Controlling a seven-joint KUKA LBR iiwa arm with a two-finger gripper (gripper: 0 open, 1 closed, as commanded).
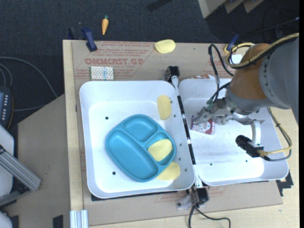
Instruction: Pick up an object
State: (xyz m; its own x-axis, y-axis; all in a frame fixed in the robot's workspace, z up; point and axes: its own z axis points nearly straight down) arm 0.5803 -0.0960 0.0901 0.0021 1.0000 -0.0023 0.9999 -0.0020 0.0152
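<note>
Blue moulded divided plate (135,148), glossy white bins (90,108), metal gripper (205,118)

Bins (95,175): smooth white plastic, slightly glossy.
Blue tray (128,151): smooth plastic, soft shine.
Yellow pieces (164,106): matt, look like soft plastic.
Surface (123,56): brown cardboard-like sheet, matt, with red print.
Packet (203,125): shiny crinkled wrapper.
Arm (280,75): smooth grey shell, glossy orange band.
Floor (38,23): dark rough carpet.
</note>
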